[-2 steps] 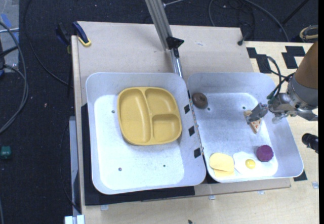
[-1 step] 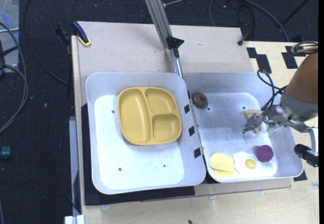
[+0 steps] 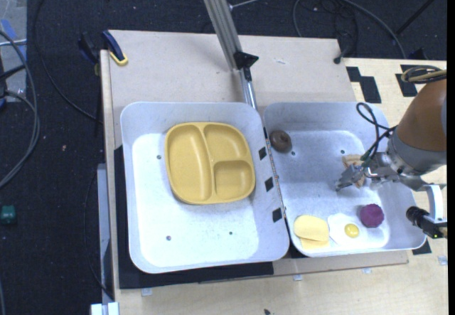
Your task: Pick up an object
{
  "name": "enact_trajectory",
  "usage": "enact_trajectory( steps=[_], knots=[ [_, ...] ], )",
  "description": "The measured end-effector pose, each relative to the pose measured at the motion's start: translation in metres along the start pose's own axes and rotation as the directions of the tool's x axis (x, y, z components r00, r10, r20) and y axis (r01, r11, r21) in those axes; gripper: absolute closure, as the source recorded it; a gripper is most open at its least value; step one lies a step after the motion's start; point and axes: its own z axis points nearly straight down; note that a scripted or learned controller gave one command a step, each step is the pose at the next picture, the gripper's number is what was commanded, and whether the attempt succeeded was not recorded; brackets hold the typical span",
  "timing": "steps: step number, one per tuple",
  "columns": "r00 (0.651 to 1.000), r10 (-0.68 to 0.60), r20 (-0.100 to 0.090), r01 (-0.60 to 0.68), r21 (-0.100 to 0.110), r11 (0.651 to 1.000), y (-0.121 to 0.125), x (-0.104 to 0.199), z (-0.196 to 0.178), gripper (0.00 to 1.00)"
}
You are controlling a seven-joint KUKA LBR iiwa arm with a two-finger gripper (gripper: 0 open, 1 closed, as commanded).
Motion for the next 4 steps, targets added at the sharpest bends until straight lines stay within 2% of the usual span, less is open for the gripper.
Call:
enact_trajectory(
  steps=[1, 2, 3, 4],
  knots=[
    [1.000, 0.000, 0.003, 0.000, -0.005, 1.000, 0.001, -0.001, -0.012, 1.00],
    [1.000, -0.003, -0.001, 0.003, -0.001, 1.000, 0.001, 0.005, -0.056, 1.00],
    [1.000, -0.005, 0.001, 0.005, -0.005, 1.000, 0.004, 0.011, -0.117, 1.00],
    [1.000, -0.003, 0.001, 0.003, -0.003, 1.000, 0.003, 0.001, -0.174, 1.00]
  ],
)
